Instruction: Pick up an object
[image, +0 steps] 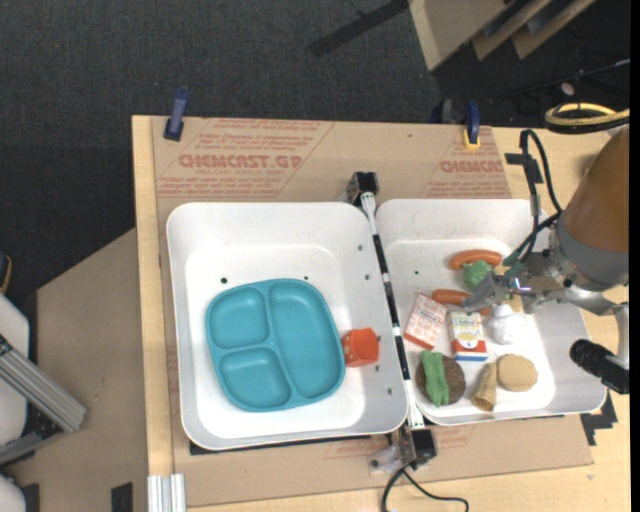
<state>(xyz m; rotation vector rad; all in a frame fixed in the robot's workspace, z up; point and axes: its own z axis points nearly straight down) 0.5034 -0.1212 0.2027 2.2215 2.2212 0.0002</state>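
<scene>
Two shallow white bins (190, 250) side by side, grey arm's two-finger gripper (497, 290) low over the right one.
Fingertips blurred among toy food, so grip state impossible to tell. Just beside: orange sausage-shaped toy (474, 259), long axis left-right, partly hidden by a green piece (477, 273). Left bin: teal divided plastic plate (274, 343), small orange block (361, 346).

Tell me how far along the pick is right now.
Done: the gripper is down in the right bin, among the toy food near the green piece. In hand: nothing visibly held. Left: grasp one item and lift it. The teal plate and orange piece sit in the left bin.
</scene>
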